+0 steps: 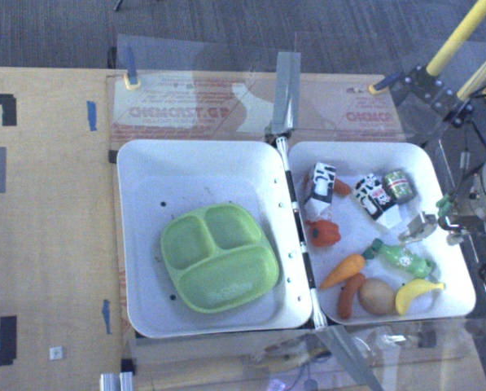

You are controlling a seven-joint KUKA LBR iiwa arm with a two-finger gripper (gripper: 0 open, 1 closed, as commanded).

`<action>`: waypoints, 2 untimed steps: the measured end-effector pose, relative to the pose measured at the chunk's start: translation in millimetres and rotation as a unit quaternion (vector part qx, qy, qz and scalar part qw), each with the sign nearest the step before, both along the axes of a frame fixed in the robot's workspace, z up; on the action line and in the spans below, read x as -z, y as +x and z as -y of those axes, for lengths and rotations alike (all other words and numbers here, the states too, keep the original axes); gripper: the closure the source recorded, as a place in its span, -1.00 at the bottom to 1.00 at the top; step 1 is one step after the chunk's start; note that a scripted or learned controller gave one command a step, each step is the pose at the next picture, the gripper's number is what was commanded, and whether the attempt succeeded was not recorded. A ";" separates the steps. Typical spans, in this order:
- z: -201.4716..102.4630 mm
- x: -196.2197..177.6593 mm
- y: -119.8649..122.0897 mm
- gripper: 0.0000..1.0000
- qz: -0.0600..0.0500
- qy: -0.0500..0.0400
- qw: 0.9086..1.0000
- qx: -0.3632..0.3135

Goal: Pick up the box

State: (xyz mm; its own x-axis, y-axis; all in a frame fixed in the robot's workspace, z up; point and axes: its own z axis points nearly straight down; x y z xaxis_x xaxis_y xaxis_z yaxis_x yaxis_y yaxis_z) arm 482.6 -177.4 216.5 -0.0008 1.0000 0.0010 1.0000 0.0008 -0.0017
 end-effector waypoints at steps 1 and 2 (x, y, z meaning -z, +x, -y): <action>44.2 -79.6 40.2 -1.00 0.002 -0.001 0.999 -0.050; 21.1 88.4 45.6 -1.00 0.001 0.000 1.000 0.020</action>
State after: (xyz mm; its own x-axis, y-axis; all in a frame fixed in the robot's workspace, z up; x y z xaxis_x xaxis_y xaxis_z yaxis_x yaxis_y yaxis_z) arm 528.2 -198.5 128.0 0.0393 0.9992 0.0003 0.9992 -0.0393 -0.0006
